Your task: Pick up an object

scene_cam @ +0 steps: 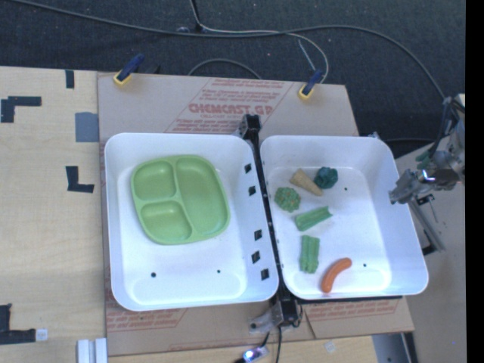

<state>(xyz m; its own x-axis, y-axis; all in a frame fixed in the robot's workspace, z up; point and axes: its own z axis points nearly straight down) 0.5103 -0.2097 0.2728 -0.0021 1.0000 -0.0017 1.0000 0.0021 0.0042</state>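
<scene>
Left bin [121, 278]: green divided plate [180, 200]. Right bin [378, 165]: two green pieces [312, 218] centre, broccoli floret [286, 199] left of them, tan wedge [305, 181] and dark green lump [327, 177] far, orange sausage [336, 274] near. Gripper [423, 181] outside the right rim; jaws' state: cannot tell.

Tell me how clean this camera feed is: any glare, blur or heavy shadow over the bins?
Camera view: lighting is even and soft; the right bin and left bin look bright white but not blown out; the toy foods cast only faint shadows; the orange sausage and green tray are reasonably sharp; the claw at the right looks blurry.
</scene>
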